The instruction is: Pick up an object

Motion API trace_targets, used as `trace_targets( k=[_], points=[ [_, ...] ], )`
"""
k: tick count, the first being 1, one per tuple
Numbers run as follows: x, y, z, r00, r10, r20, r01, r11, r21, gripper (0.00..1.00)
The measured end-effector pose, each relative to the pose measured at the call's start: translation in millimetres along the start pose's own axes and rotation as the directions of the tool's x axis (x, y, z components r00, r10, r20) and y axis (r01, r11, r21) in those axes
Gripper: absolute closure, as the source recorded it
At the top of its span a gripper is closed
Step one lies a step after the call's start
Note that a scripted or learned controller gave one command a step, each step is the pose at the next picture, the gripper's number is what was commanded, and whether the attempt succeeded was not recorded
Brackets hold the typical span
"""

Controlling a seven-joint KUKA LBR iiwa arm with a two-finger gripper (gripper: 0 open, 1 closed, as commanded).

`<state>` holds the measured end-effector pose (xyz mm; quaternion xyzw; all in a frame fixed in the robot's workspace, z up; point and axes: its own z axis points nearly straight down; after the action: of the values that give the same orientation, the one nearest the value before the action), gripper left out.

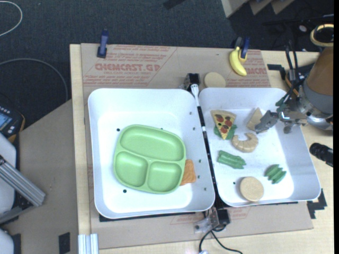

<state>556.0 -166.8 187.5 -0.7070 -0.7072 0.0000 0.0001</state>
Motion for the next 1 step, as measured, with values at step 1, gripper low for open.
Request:
trace_targets(
  k=[1],
  points=[
    [-0.1, 0.8, -11.0, 1.000, -0.001, 0.001, 0.001, 1.000, -0.003, 1.00]
  ],
)
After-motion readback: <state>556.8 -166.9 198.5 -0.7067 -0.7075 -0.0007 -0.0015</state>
